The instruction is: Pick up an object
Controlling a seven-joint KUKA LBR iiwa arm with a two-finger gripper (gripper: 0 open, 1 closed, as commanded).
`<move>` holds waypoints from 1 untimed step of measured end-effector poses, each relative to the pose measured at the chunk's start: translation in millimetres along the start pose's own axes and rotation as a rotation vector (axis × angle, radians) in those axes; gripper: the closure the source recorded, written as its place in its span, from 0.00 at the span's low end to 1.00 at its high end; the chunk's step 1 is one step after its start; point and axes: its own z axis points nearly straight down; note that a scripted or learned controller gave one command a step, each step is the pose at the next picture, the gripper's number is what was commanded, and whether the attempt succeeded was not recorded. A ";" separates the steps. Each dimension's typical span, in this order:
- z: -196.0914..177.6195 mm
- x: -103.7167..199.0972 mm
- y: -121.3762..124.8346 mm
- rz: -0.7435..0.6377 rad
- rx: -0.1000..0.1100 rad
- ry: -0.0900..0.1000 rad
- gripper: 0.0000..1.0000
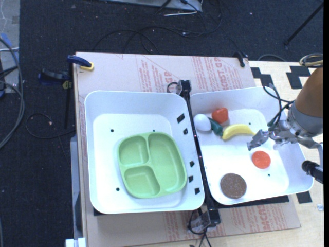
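Note:
The right bin (288, 184) holds several toy foods. A yellow banana (238, 131) lies near its middle, with a white egg (202, 122), a red tomato-like piece (220, 115) and a small green piece (216, 128) to its left. An orange-red round piece (261, 159) sits lower right of the banana, and a brown round patty (233, 185) lies near the front wall. My gripper (261, 139) hangs over the right bin, just right of the banana's tip and just above the orange-red piece. I see nothing held in it.
The left bin (100, 138) holds a green divided plate (151, 164). A black divider with clips (193, 143) runs between the bins. The grey and orange arm (308, 107) comes in over the right bin's right wall. Cables lie on the dark floor around the bench.

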 end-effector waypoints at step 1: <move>44.4 -1.7 1.8 0.001 -0.010 -0.005 0.00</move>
